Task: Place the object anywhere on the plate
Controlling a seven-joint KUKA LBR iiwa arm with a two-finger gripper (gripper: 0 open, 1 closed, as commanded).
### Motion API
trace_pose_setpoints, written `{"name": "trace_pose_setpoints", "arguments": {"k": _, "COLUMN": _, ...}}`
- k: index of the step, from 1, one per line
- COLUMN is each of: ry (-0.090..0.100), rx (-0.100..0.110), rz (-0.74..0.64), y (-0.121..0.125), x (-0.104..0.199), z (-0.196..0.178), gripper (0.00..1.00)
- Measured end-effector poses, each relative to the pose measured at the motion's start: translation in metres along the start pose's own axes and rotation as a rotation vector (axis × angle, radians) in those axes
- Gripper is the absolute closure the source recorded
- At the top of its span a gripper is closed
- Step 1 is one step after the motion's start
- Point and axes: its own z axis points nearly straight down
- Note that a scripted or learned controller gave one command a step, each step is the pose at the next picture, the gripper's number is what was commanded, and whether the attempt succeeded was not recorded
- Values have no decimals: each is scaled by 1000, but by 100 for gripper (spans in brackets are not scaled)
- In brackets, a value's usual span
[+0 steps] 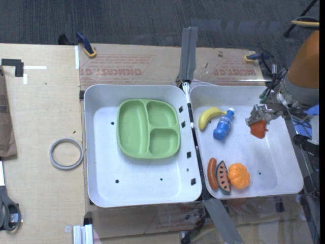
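Arm [304,70] reaching from right, wrist angled down-left | gripper [260,120] clamped on red object [259,129] | well right of green plate [149,128]

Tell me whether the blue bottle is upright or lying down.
Lying down. The bottle rests on its side on the right bin floor, white cap pointing up-right, beside the banana.

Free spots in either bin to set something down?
Bare floor in the left bin, below the green plate, and its three compartments. In the right bin, the middle between blue bottle and pumpkin. Crowded: its near-left corner.
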Motion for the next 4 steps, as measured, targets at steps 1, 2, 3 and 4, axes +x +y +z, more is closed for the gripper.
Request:
{"name": "trace_pose_setpoints", "arguments": {"k": 1, "ry": 0, "rx": 3, "rz": 0, "y": -6, "x": 66, "z": 68, "gripper": 100}}
{"name": "trace_pose_setpoints", "arguments": {"k": 2, "ry": -1, "rx": 0, "rz": -1, "y": 22, "x": 116, "z": -1, "gripper": 100}}
{"name": "trace_pose_setpoints", "arguments": {"k": 3, "ry": -2, "rx": 1, "rz": -1, "y": 57, "x": 184, "z": 0, "gripper": 100}}
{"name": "trace_pose_setpoints", "arguments": {"k": 4, "ry": -2, "rx": 1, "rz": 0, "y": 57, "x": 184, "z": 0, "gripper": 0}}
